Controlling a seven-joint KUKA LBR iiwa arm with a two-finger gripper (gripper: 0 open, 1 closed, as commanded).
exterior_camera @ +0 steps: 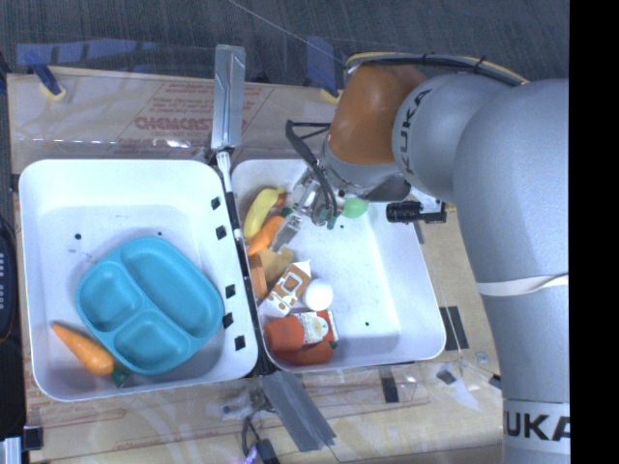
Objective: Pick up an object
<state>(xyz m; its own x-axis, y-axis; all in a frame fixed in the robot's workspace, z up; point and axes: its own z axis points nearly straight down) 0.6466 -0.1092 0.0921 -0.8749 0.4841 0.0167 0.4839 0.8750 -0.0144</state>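
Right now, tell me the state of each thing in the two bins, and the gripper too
blue tray: flat in left bin
carrot: lying beside the tray
banana: against right bin's left wall
red carton: on its side, near corner
gripper: low over right bin, grip unclear

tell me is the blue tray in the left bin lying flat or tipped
Tipped: the blue tray leans against the left bin wall, over a carrot.

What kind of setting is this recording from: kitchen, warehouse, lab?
Most likely a robotics lab bench for pick trials. A KUKA arm reaches over two white bins holding toy food, such as a banana and a carrot, plus a blue divided tray.
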